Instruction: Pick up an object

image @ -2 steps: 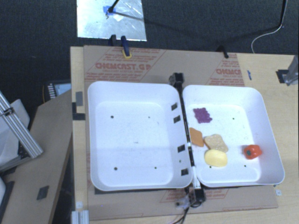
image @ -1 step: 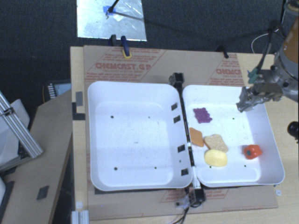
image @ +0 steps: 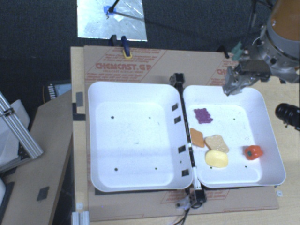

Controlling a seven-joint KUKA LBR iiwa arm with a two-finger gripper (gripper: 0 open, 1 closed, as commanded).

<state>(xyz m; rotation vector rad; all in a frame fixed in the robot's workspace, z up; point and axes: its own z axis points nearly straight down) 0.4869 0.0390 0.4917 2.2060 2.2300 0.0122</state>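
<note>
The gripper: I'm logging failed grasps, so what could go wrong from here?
1. The gripper hangs over the right bin's far rim and could clip it descending.
2. The cracker, bread and lemon lie packed together; a grasp may nudge neighbours or catch two.

The grey arm [image: 281, 36], orange-banded, reaches in from the right, its end effector [image: 232, 87] pointing down.

Gripper [image: 231, 89] above right bin [image: 269, 125] (five items inside).
</note>
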